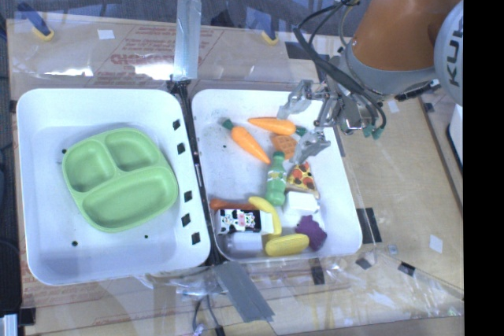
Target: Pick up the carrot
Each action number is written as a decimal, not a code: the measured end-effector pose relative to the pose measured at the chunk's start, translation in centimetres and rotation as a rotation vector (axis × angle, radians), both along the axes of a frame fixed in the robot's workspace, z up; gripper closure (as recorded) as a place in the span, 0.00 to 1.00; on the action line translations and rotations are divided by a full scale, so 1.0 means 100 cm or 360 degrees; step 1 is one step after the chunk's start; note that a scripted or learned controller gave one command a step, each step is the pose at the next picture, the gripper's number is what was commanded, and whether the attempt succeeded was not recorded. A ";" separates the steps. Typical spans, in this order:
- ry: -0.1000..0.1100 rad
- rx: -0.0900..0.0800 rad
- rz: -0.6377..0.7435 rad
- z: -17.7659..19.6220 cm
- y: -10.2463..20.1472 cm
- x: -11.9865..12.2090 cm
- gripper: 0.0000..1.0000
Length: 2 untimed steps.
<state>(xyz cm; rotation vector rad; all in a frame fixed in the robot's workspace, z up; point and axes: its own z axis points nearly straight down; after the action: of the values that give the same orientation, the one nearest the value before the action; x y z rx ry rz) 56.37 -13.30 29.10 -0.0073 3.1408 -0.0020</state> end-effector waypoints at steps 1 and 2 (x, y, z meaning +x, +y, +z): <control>0.0023 0.0009 0.0155 -0.139 0.010 0.017 0.00; 0.0010 0.0005 0.0072 -0.202 0.028 0.038 0.00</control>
<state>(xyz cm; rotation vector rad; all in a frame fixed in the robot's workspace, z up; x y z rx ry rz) 60.14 -10.49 8.94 -0.0789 3.1461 0.0032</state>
